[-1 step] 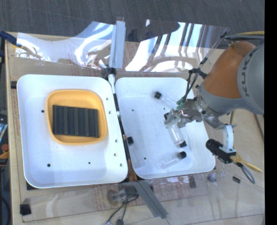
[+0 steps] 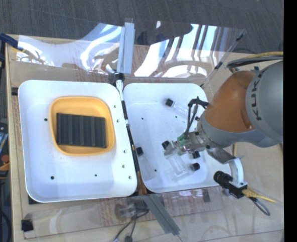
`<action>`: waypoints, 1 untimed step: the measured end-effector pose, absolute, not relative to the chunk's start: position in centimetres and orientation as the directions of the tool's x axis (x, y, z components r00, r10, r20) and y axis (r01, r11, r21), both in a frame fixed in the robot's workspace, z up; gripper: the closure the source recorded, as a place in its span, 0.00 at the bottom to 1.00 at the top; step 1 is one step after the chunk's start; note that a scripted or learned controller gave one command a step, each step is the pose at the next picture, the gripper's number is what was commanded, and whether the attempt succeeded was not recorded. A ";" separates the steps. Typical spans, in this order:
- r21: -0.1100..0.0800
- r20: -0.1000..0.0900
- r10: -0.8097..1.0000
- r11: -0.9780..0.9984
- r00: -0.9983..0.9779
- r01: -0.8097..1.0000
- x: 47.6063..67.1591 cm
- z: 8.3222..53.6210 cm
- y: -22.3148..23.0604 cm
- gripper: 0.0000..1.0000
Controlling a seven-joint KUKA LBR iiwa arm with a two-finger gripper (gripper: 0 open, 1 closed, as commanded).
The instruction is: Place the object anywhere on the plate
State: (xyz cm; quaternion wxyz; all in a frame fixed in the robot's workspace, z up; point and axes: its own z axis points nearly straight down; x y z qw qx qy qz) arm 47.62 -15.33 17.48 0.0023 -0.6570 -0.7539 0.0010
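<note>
Two shallow white bins sit side by side on the bench. Left bin (image 2: 32,135) holds a yellow plate (image 2: 81,107) w/ a dark ribbed insert (image 2: 81,130) in its middle; plate sits roughly centre of that bin, a bit toward the far side.

Right bin (image 2: 148,105) holds the small stuff. A clear plastic object w/ black cap (image 2: 169,103) lies toward the far side, approx mid-bin. Another black-capped piece (image 2: 165,145) lies further near, just left of the gripper. A clear, glassy object (image 2: 177,166) lies near the bin's near edge, w/ a black cap (image 2: 194,167) just to its right. A small dark bit (image 2: 139,150) sits by the bin's left wall, next to the divider.

Arm (image 2: 239,110) comes in from the right, orange band and grey wrist over the right bin's right side. Gripper (image 2: 186,144) is low in the right bin, right-centre, just above the clear object. Finger state: can't tell, too small and cluttered w/ cables to read. Can't tell whether anything sits between them.

Clear object is in the right bin, well apart from the plate. Nothing rests on the plate besides its dark insert.

A clear plastic sheet (image 2: 178,49) stands along the far side of the bench, catching glare.
</note>
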 end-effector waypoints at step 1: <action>0.000 0.000 0.931 0.365 -0.365 0.931 47.7 20.9 -10.7 1.00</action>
